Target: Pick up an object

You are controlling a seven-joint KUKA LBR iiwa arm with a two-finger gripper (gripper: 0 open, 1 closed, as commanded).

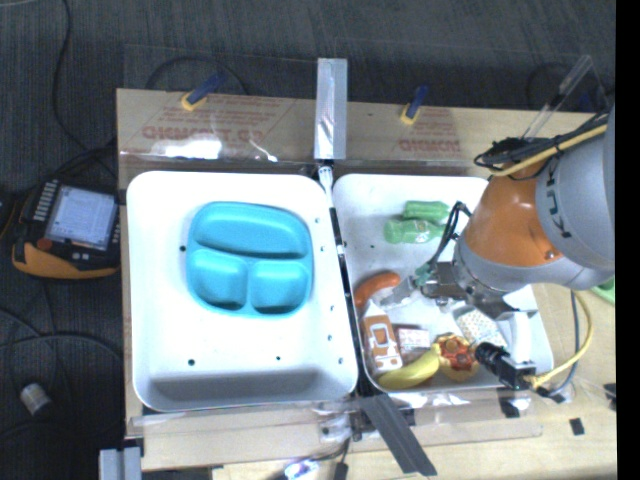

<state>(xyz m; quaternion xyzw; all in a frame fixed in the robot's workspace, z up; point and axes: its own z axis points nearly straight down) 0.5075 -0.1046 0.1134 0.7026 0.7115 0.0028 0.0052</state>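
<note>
The right bin (pixel 345 268) holds several small items. A green packet (pixel 415 221) lies at its far side, with a red-orange sausage (pixel 376 285) near the left wall. A yellow banana (pixel 412 370) rests at the front, beside a brown and white carton (pixel 380 338) and a red and yellow item (pixel 456 353). My gripper (pixel 434 280) hangs low over the middle of this bin, just right of the sausage and below the green packet. The orange wrist band (pixel 505 230) and grey arm cover the bin's right side.
The left bin (pixel 150 298) holds a blue divided tray (pixel 248 258). A metal bar (pixel 331 108) stands behind the wall between the bins. A white patterned packet (pixel 478 325) lies under the arm. Cables (pixel 520 153) run along the arm at the right.
</note>
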